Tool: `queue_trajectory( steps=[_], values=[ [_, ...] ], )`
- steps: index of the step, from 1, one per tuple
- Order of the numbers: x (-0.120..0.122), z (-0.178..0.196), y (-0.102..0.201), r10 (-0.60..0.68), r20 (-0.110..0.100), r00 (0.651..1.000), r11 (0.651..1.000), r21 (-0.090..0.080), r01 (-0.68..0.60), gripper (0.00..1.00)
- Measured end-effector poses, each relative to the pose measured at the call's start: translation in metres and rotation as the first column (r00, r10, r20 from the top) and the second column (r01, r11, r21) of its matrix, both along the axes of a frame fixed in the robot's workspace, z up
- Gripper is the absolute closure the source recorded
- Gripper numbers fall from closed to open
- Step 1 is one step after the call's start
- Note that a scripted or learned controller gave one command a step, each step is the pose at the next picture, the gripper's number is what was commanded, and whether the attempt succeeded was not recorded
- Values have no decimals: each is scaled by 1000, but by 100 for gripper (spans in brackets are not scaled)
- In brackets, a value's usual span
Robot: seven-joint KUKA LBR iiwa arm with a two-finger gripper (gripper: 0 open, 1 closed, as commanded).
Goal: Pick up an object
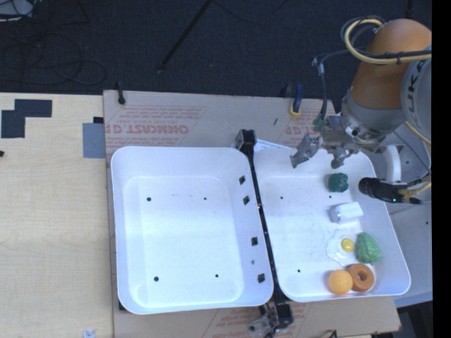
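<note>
Gripper (323,153) hangs above the right bin's (296,287) far edge, fingers (304,151) spread, holding nothing. Nearest candidate: dark green object (338,182), just below the fingers and apart from the white block (345,212). Advice: centre over it, descend straight, close only when straddling.

My arm (384,62) is grey with an orange band, and both bins (127,189) are plain white with small black dots. In the right bin sit a dark green lump (338,182), a white block (346,211), a fried egg (343,246) (white, yellow yolk), a lighter green piece (368,248), an orange ball (340,282) and a brown ring (363,277).
</note>
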State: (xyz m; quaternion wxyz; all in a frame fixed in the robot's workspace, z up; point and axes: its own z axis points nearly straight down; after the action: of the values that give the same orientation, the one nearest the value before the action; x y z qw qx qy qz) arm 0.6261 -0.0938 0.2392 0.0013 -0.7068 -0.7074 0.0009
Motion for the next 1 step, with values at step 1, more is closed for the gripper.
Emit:
queue_trajectory(
  steps=[1],
  values=[
    [-23,-64,-70,-6,-6,1000,1000,-1,6,0]
  ],
)
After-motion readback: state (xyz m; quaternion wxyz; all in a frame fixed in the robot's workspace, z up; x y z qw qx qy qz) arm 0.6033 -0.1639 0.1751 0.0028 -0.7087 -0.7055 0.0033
